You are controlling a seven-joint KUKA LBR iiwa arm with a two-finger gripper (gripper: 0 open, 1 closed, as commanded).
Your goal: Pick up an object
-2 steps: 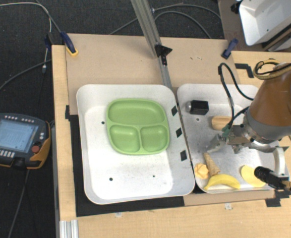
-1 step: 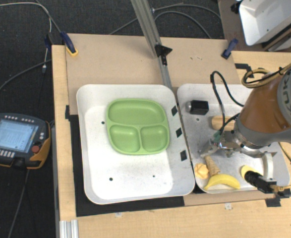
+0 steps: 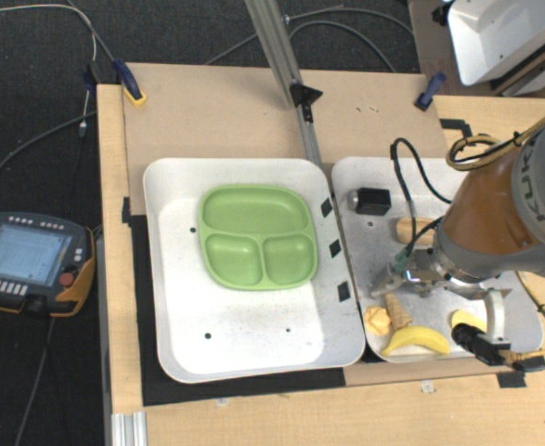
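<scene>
Here the claw (image 3: 404, 272) hangs low over the right bin (image 3: 369, 177) (grip state impossible to tell).

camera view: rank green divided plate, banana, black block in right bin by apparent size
Largest to smallest as they look in the camera view:
1. green divided plate, by far the largest, in the left bin
2. banana, at the right bin's front edge
3. black block, near the right bin's back; the gap to the banana is modest, so this order is less sure

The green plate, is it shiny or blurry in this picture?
In the camera view, the green plate looks sharp, with only soft glare on its rims; the left bin is evenly lit; the arm casts a dim shadow over the right bin.
</scene>
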